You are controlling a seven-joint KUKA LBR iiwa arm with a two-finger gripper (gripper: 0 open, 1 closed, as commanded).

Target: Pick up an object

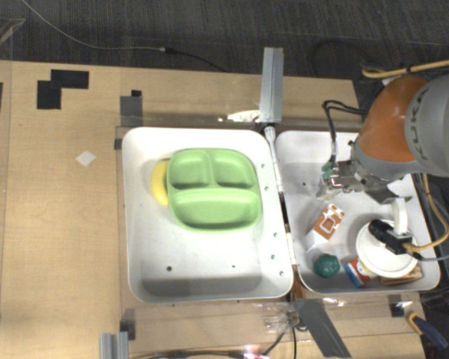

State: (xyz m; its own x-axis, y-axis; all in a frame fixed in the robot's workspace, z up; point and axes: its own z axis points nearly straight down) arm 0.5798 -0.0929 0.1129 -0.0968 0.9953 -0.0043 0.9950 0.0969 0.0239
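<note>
My gripper [334,178] hangs over the upper middle of the right bin [299,152], low above its bare white floor. A small orange and white box [327,224] lies just below and slightly left of it, apart from it. Further toward the front sit a dark green ball [327,265], a white round cup [379,259], a small blue and red item [354,273] and a brown flat piece [406,277]. Nothing shows between the gripper and the floor.
The left bin [146,223] holds a green divided plate [212,188] with a yellow item [159,183] poking out from under its left edge. A metal post [272,88] stands behind the wall between the bins. The arm's orange band [389,129] fills the right bin's far right.
</note>
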